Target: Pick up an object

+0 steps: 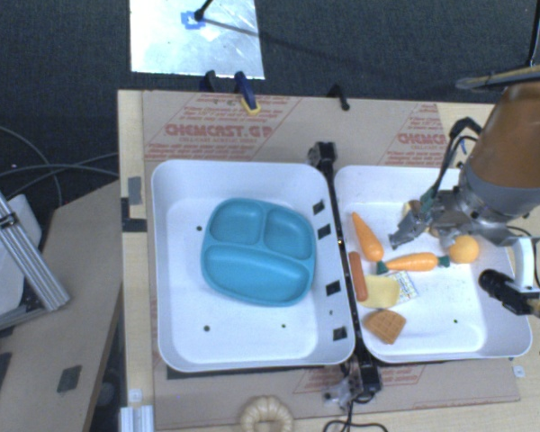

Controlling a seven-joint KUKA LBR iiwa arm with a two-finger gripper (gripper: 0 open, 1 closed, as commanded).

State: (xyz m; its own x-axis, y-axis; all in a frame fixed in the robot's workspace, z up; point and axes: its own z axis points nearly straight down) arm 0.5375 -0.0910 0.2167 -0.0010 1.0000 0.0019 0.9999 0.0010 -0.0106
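Nearest my camera, at the bottom edge, sits a pale braided ring [269, 414] on the bench, just below the seam between the two bins. From this one overhead view I see the left bin [175, 241] holding a blue divided plate [258, 249], while the right bin [499, 327] holds the toy food. The gripper [423, 224] hangs over the right bin's upper middle, and its fingers look slightly parted with nothing between them, so I judge it holds nothing yet.

I take the closest candidate to be the carrot with the green stem [414, 262], lying crosswise just at six o'clock of the fingertips. A second, plain carrot [367, 236] lies at nine o'clock of the gripper, tilted, near the bin's inner wall. A yellow-orange ball [464, 249] sits at four o'clock, touching or nearly touching the stemmed carrot's leafy end. Farther toward seven o'clock lie a thin red sausage [356, 276], a pale yellow wedge [382, 291] and a waffle-like cracker [384, 325].

To do this step well, I would settle on one target, turn the fingers across the carrot's narrow width, centre over its thick middle, and descend straight so the ball is not nudged and the carrot does not roll
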